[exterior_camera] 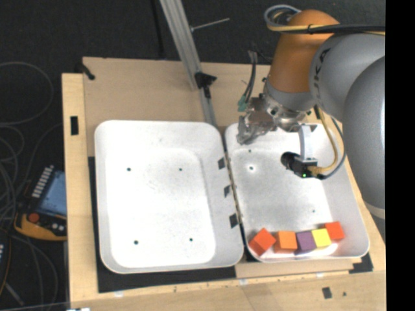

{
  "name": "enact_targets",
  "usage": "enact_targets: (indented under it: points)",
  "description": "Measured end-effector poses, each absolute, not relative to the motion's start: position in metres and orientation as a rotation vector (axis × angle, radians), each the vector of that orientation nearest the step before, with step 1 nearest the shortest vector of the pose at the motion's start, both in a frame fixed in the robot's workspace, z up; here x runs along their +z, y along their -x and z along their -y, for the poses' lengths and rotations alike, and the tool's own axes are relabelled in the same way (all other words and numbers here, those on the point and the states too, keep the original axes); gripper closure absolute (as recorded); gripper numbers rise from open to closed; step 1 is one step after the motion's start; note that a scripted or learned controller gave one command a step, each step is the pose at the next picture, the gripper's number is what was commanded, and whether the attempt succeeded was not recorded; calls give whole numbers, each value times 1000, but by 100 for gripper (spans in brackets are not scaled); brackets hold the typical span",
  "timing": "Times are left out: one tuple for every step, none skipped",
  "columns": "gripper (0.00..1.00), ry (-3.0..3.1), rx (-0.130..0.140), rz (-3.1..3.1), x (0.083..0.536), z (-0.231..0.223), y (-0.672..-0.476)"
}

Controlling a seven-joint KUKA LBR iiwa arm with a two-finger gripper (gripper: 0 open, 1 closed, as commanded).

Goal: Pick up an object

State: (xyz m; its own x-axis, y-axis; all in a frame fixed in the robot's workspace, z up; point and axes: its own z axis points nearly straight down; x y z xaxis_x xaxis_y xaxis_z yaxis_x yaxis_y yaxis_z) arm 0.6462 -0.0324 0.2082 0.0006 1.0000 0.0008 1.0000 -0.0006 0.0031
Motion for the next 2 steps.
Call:
enact_targets:
  points:
    - [100,-2214,0,-2232,196,-42,-610]
    - [100,-2213,3,-2231,197,-96,-613]
